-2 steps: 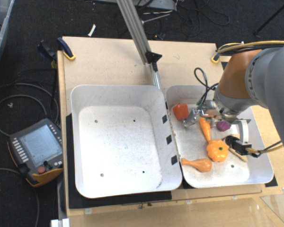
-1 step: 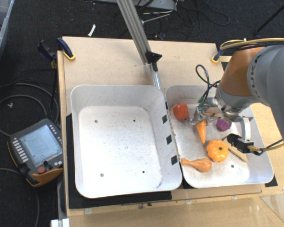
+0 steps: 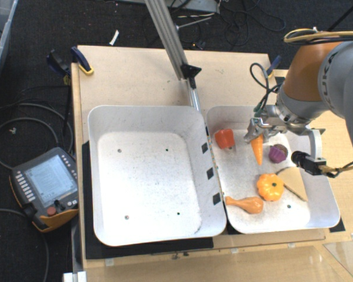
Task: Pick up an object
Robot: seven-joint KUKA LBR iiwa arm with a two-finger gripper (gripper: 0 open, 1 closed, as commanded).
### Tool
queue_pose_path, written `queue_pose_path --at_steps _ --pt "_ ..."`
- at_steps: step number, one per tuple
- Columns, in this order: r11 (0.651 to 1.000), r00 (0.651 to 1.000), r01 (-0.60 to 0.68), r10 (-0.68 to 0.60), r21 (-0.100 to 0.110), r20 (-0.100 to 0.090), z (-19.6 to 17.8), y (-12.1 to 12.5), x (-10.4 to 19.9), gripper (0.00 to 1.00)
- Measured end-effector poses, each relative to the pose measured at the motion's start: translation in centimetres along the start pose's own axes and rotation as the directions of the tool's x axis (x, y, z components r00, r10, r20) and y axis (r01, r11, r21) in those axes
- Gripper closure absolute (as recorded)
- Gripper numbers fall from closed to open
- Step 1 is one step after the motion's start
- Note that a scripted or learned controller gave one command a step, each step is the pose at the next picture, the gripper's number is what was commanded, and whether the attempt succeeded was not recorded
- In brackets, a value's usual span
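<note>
Nearest the camera, in the right bin (image 3: 323, 213), a pale orange gourd-shaped toy (image 3: 245, 204) lies on its side by the front left corner, with a small yellow-orange pumpkin (image 3: 270, 187) just beside and behind it. Further back, a purple round object (image 3: 277, 153) sits near the arm's side of the bin, and a red-orange pepper-like piece (image 3: 224, 138) rests close to the divider. Between those two, an orange carrot (image 3: 257, 150) points its tip down toward the bin floor, its upper end up against the gripper (image 3: 257, 130), which comes down from the grey arm with the orange band (image 3: 309, 69); whether the fingers actually clasp the carrot cannot be made out. The left bin (image 3: 100, 175) lies beside it on the pale wooden bench (image 3: 135, 75). A handheld control pendant (image 3: 47, 184) and cables lie on the dark floor at left, and a metal pole (image 3: 167, 31) slants across the far side.
</note>
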State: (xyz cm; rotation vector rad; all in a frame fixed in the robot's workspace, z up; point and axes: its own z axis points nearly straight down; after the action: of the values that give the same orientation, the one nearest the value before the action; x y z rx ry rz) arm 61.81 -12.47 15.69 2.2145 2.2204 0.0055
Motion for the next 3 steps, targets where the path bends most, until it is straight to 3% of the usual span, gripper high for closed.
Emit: queue_pose_path --at_steps 1,2,3 --pt "1.0 1.0 -0.002 0.002 -0.001 0.001 -5.5 0.0 -1.0 1.0" --pt "1.0 1.0 0.0 0.0 0.006 -0.001 -4.8 0.1 -1.0 1.0" --pt "1.0 1.0 0.005 -0.005 0.008 -0.004 -4.2 -0.5 4.6 1.0"
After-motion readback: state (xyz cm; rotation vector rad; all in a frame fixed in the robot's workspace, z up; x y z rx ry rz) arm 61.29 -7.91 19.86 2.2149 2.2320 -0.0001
